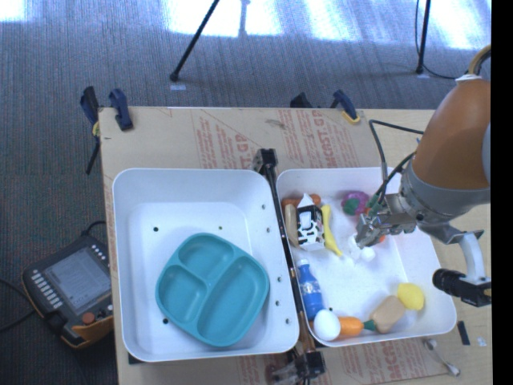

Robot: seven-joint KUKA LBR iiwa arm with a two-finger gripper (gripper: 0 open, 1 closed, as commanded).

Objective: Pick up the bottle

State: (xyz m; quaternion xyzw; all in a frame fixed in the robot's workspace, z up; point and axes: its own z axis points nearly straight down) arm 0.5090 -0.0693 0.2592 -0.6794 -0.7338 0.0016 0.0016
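Two white bins sit side by side on the tabletop (208, 131), and the action is all in the right bin (417, 251). The arm (453, 147) reaches in from the right, orange band up top, with the claw (367, 235) down low over the middle of that bin, just above a small white object too blurred to name. How far the claw is spread I cannot tell; it is too small and dark at this slant, and nothing can be made out in its grip. The bottle (310, 289), blue with a white cap, lies flat along the left wall of the right bin, well apart from the claw. A white egg (326, 325) sits just at its lower end, with a carrot (353, 326) beside that. Above the bottle stands a black-and-white spotted carton (309, 224), a yellow banana (329, 231) leaning along its right side. A lemon (410, 296) rests near the bin's lower right corner. Over in the left bin (136, 207), a teal divided plate (212, 289) lies flat.
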